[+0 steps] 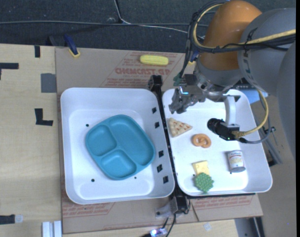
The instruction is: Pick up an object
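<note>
At the near edge of the right bin [261,179] you are seeing a green broccoli piece [204,182] sitting just beside a yellow cheese block [200,167], with a small can [235,161] lying to their right. Farther in, a pretzel [201,141] and a cracker [178,127] are resting on the bin floor. Beyond them the arm [238,33] is reaching in from the right, its gripper [182,102] hanging over the bin's far left corner, above the cracker; nothing is showing between its tips. The left bin [70,132] is holding a blue divided plate [120,146]. On the worktop [21,132] farthest off, a yellow corn cob [153,59] is lying.
</note>
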`<state>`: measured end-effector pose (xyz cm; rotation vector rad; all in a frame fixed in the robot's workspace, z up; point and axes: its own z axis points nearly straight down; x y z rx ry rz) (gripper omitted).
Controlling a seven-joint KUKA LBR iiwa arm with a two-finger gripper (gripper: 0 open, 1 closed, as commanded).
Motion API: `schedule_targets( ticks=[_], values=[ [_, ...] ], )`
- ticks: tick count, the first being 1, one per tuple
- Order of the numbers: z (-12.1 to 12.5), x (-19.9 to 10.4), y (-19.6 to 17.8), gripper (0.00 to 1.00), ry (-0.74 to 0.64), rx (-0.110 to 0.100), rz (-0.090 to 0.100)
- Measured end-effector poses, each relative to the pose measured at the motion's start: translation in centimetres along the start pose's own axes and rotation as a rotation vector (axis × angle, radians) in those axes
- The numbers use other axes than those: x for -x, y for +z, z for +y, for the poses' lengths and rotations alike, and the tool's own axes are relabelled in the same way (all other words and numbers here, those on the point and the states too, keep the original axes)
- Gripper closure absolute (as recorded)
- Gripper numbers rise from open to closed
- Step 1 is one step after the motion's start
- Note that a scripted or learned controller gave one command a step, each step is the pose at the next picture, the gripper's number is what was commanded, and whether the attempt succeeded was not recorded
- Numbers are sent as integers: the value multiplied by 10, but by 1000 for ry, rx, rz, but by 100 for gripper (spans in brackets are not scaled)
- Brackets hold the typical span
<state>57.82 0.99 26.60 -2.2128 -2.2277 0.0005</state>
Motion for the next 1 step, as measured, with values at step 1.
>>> schedule_targets(
  ticks=[1],
  values=[
    [14, -51, 25, 100, 1, -2, -1]
  ],
)
